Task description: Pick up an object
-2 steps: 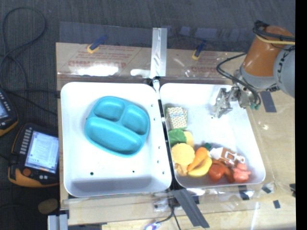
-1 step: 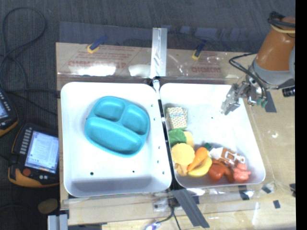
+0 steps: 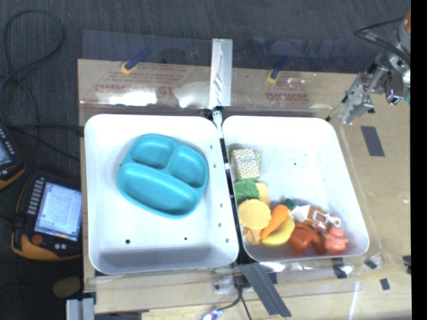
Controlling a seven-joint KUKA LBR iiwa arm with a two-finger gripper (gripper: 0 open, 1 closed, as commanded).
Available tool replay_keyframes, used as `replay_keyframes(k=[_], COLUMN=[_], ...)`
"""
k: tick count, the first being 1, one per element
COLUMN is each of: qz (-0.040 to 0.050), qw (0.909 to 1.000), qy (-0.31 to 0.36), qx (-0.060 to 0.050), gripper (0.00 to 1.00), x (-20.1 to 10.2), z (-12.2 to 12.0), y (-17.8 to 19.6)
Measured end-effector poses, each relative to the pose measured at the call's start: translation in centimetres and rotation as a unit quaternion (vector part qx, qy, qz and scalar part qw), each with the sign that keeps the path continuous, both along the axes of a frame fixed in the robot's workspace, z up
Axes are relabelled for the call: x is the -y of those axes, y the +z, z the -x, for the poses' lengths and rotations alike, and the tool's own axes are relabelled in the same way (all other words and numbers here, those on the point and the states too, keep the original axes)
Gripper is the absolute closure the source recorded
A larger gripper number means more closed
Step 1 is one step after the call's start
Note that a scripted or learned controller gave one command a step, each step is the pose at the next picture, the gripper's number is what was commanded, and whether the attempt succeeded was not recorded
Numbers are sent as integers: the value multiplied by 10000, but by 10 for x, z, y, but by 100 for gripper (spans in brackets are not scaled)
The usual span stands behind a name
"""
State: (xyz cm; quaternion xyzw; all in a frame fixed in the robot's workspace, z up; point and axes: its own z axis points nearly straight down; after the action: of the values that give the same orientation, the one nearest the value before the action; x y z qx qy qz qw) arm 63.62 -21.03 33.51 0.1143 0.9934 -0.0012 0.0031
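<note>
Two shallow white plastic bins with rounded corners are sitting side by side on the pale wooden bench [image 3: 373,199]. The left bin [image 3: 107,245] is holding a glossy turquoise plastic divided plate [image 3: 163,173], a rounded form with three moulded compartments, lying toward the bin's 12 o'clock half.

The right bin [image 3: 313,139] is carrying a cluster of toy food pieces crowded along its 6 to 9 o'clock side. A small boxy cracker packet with a speckled yellow face [image 3: 245,163] is lying near the 9 o'clock wall. Just below it a lumpy green leafy vegetable [image 3: 245,189] is touching a round, matt yellow fruit [image 3: 254,214]. A tapered orange carrot with a green top [image 3: 276,219] is leaning across a smooth curved yellow banana [image 3: 280,235]. Toward 5 o'clock a shiny red tomato-like piece [image 3: 301,239], a white and brown piece [image 3: 317,215] and a pink piece [image 3: 335,242] are lying bunched together, touching one another.

The metallic hand [image 3: 360,99] is hanging over the bench at the scene's 2 o'clock, outside the right bin's far corner and well apart from the toys. It is showing as thin, angular grey struts, and whether they are spread or pressed together cannot be told.
</note>
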Motion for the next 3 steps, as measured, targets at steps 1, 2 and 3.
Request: replay_keyframes(k=[1, 2, 3], qz=[-12, -14, -6], qw=[9955, 9760, 9971], qy=[-947, -2178, -755], qx=[-6, -8, -8], gripper=[100, 100, 100], x=[12, 14, 14], z=[40, 101, 151], y=[23, 40, 53])
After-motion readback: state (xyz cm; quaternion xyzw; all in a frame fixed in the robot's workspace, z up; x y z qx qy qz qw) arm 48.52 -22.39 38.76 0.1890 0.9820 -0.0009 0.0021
